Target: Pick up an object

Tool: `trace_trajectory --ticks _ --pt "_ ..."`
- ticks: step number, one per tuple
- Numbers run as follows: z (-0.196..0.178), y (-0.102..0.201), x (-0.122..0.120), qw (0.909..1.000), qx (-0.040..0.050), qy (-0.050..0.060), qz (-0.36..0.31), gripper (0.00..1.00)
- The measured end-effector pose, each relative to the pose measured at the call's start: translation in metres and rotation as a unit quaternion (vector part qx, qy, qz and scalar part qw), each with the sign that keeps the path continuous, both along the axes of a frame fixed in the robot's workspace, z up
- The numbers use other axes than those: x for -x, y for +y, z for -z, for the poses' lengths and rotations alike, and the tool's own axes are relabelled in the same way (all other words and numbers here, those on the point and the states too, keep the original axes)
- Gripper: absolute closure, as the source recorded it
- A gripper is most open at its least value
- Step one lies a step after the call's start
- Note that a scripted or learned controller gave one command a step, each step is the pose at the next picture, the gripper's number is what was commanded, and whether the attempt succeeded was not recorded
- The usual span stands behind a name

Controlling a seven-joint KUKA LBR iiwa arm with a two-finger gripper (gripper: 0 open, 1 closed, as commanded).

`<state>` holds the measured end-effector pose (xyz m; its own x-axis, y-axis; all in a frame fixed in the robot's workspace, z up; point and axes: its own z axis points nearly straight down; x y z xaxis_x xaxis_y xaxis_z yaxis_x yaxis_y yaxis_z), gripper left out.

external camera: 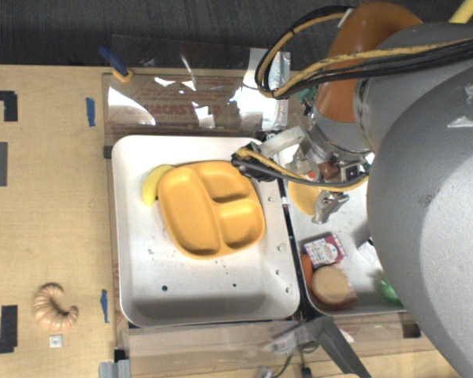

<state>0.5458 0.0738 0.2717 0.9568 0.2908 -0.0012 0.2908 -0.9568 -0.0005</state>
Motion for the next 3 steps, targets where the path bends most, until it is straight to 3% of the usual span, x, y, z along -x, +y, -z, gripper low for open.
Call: trace_trajectory --ticks 1,2,3 --pt "0.023 -0.047 0.014 0.9988 0.0001 0.002 0.048 1.00" --pt "-0.105 -0.013 0.030 0.9989 -0.0011 -0.004 0.046 1.00" --pt "-0.061 0.000 0.067 0.9998 0.0002 0.003 -0.018 1.00"
